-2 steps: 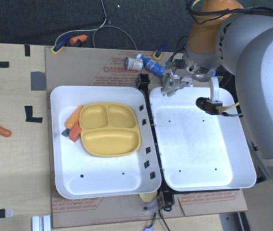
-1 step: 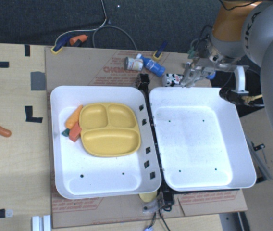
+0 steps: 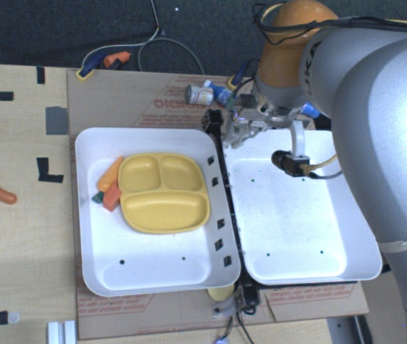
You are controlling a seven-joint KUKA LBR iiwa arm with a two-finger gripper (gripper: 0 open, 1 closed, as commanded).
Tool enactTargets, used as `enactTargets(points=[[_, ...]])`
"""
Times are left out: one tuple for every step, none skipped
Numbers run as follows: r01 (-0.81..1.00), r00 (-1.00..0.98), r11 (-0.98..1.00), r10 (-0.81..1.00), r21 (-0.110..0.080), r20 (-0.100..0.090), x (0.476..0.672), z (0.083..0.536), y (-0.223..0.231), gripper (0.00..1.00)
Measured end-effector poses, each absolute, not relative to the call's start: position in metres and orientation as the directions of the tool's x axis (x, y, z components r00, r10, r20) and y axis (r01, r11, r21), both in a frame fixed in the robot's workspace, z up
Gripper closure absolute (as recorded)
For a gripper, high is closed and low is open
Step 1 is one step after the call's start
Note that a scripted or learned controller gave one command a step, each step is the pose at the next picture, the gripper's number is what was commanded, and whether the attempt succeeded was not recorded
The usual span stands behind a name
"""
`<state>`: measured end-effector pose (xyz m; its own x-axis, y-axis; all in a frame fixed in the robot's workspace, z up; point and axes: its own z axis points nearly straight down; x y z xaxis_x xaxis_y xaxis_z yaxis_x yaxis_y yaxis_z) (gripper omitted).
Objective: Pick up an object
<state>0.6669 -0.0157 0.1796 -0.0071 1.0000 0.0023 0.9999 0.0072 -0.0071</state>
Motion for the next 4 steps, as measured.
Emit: enactTargets(points=[[1.000,0.006,-0.006,1.000,-0.002,-0.004,0.654,0.184,-0.097,1.00],[1.000,-0.013,0.013,1.000,-0.003,0.004,0.609,0.184,0.046,1.00],[1.000,0.002,-0.002,1.000,0.000,-0.001,0.607,0.202,-0.020,1.00],[1.000,-0.008,0.008,1.000,-0.003,0.001,0.613,0.183,0.059,1.00]])
